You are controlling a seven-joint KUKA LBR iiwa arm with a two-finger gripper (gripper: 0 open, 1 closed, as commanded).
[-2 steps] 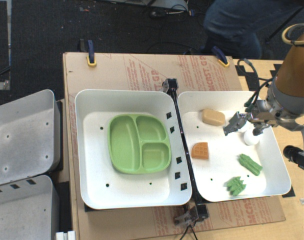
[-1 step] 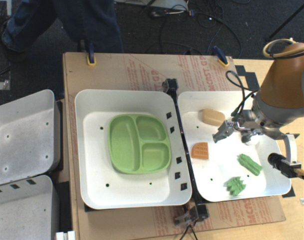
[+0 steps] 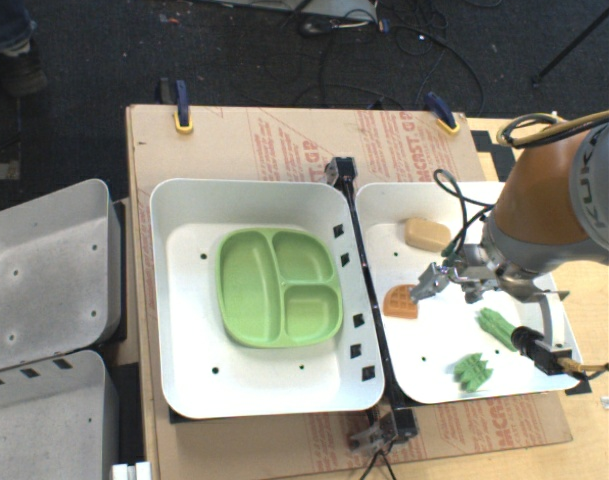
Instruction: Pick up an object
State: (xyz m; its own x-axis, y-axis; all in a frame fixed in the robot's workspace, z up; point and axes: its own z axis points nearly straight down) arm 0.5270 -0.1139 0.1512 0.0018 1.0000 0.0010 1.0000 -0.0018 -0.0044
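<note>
One fixed cam above bench, looking down at a slant on both bins (image 3: 174, 268), arm (image 3: 554, 203) entering from right.

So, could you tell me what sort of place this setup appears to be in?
Most likely a robotics lab bench for grasping trials. A grey and orange arm reaches over two white bins, toy food such as a waffle lies in the right one, and cables trail across the dark floor.

The desk (image 3: 284, 133) is a brown board with red print, held by two clamps (image 3: 183, 106) at its far edge. Two white bins lie on it side by side, the left bin (image 3: 174, 298) and the right bin (image 3: 424, 383), apparently touching.
</note>
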